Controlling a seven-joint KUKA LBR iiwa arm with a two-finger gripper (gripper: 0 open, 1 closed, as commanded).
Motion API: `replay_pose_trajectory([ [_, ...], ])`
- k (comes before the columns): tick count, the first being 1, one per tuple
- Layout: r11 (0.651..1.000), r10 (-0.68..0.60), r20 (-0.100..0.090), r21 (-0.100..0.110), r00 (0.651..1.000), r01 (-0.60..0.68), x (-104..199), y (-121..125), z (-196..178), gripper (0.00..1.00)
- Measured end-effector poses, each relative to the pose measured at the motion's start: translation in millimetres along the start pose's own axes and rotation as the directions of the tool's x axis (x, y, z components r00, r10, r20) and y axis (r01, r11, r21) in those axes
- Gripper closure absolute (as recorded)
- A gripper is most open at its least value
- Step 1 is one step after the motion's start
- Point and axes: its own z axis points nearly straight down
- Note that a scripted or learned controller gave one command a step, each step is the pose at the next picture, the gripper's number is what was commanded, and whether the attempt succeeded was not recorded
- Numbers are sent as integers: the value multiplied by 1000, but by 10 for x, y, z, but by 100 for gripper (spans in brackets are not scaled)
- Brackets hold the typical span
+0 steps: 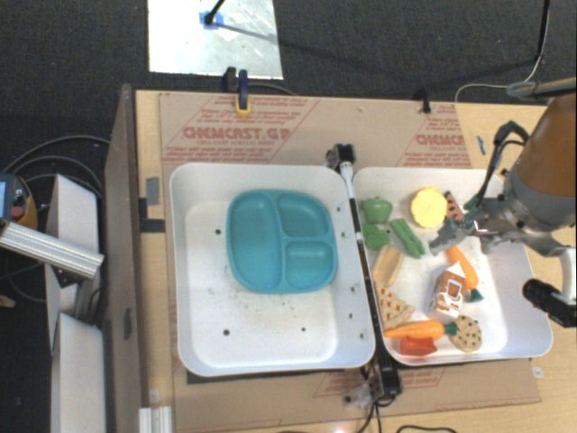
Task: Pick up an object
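My gripper [457,226] hangs low over the right bin [514,332], at the end of the arm that comes in from the right. It sits just right of a yellow round toy [428,207] and just above a small orange carrot [462,267]. Below the carrot lies an orange-and-white box-like toy [449,291]. I see nothing held in the gripper. Other toy food in this bin includes a green pepper [377,210], a green pickle [406,237], a beige slice [388,264], a pizza wedge [394,307], a long carrot [421,330] and a cookie [466,332].
The left bin [203,332] holds a teal divided plate [279,242]. A black divider clamp [343,158] stands where the two bins meet. Cardboard [270,124] lies under the bins. A cable [544,25] hangs at the upper right.
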Motion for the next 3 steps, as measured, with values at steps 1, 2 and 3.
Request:
replay_pose_trajectory([
  [1, 1000, 4, 0, 12, 1000, -4, -292, 92, 1513, 0],
  [2, 1000, 2, 0, -2, 1000, -2, -281, 137, 1335, 100],
  [3, 1000, -10, -4, -8, 1000, 10, 630, 59, 466, 100],
])
